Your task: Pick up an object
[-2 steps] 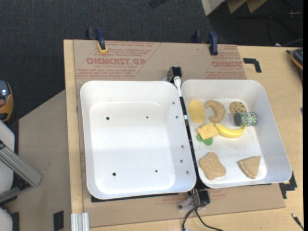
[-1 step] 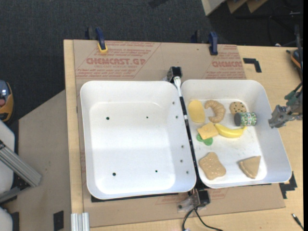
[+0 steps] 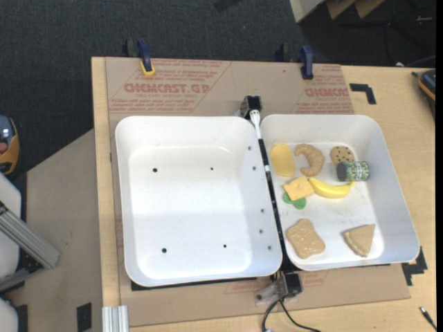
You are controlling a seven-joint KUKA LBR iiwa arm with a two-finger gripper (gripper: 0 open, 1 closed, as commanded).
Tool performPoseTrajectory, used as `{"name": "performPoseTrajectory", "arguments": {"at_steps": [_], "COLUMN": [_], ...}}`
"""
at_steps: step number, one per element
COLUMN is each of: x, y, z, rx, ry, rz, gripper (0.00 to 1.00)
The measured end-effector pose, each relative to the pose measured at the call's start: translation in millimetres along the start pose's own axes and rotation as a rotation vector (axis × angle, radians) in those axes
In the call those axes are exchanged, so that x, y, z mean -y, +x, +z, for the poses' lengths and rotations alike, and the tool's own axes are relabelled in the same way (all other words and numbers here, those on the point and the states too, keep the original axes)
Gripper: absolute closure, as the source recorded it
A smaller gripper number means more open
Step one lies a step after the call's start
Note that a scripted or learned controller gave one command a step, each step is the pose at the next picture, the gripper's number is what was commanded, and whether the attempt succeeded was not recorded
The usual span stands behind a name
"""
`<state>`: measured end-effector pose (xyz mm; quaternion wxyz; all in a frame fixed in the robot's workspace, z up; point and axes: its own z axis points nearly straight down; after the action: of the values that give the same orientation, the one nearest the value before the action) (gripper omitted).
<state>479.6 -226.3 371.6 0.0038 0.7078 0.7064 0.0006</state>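
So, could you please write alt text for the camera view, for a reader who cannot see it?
Two shallow white bins sit side by side on a cardboard-covered bench; the right bin holds toy food, including a banana, a croissant, cheese and a small can. The left bin sits beside it.

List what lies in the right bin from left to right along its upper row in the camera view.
Yellow lemon-like piece → croissant → round cookie → small green can, which sits just below and right of the cookie.
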Motion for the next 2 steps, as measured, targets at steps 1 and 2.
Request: {"name": "performPoseTrajectory", "arguments": {"at_steps": [1, 2], "x": [1, -1], "y": [46, 1], "z": [56, 27], "rx": [-0.006, 0.0], "ry": [0.009, 0.001], "rz": [-0.004, 0.0], "gripper": [1.0, 1.0]}}
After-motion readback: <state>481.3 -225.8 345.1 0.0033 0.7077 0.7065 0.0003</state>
